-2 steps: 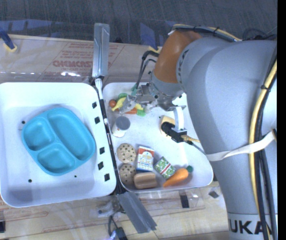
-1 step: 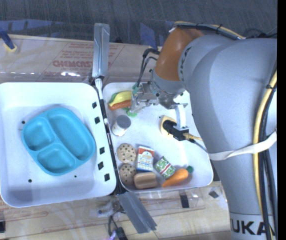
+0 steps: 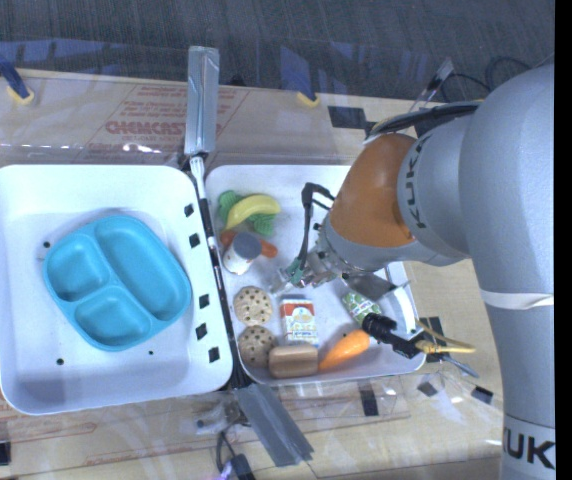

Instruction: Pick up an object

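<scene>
My gripper (image 3: 300,270) hangs low in the middle of the right bin (image 3: 276,176), under the orange wrist band. It is just above a small red and white carton (image 3: 299,320). To its left lie a yellow banana (image 3: 254,208) on a green piece (image 3: 228,206), and a white, orange and grey toy (image 3: 242,252). Two cookies (image 3: 253,305) lie at the bin's front left. A brown loaf (image 3: 293,360) and an orange carrot (image 3: 344,348) lie along the front wall. At the right a green bottle (image 3: 364,306) with a black cap is partly hidden by the arm.
The left bin (image 3: 26,193) holds a blue divided plate (image 3: 116,280). A grey metal bar (image 3: 200,103) stands at the back between the bins. The arm covers the right bin's right side.
</scene>
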`<state>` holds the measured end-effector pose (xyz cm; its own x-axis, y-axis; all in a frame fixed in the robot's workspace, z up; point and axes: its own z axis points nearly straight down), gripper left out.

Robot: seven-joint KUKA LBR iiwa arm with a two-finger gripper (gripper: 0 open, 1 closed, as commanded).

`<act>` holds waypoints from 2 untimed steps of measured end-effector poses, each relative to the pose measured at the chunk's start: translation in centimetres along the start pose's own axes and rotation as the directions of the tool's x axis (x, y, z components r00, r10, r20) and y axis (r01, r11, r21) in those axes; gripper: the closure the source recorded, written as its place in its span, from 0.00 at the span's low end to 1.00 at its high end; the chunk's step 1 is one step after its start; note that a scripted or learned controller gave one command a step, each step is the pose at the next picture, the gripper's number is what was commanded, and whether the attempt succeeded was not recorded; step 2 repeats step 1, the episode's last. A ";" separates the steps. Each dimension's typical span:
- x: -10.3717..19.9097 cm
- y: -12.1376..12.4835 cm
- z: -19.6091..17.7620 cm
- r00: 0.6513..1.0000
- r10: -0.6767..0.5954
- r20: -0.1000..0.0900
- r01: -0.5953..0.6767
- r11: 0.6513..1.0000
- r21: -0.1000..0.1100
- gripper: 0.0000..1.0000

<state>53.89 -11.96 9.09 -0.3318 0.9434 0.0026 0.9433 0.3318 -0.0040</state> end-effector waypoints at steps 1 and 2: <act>0.0 0.0 0.0 1.000 -0.001 0.000 0.001 1.000 -0.001 0.00; 0.0 0.0 0.0 1.000 -0.001 0.000 0.001 1.000 -0.001 0.00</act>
